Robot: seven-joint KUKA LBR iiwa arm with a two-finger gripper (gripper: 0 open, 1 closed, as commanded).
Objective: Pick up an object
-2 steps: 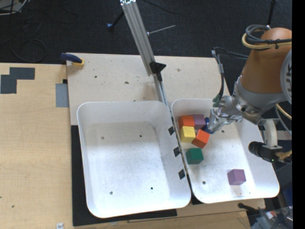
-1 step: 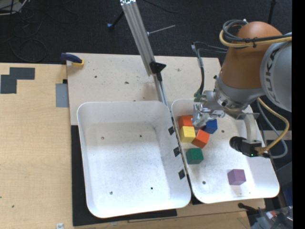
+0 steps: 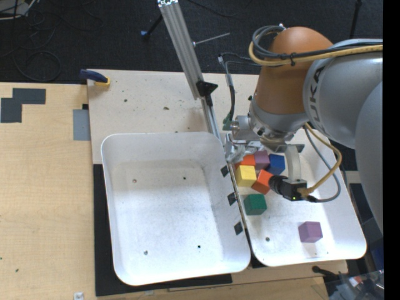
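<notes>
The end effector [image 3: 253, 147] is lowered at the upper left of the right bin [image 3: 340, 239], directly above a tight cluster of blocks [image 3: 259, 170], presumably to seize one; its grip cannot be told. A green block [image 3: 255, 204] lies just below the cluster, a purple block [image 3: 310, 231] well apart.

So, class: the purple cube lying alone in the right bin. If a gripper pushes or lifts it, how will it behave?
The purple cube has flat faces, so it would probably slide, not roll. It looks solid, likely stiff under a squeeze. Being small, it is probably light. It sits apart from the green cube, so neighbours should not interfere.
</notes>
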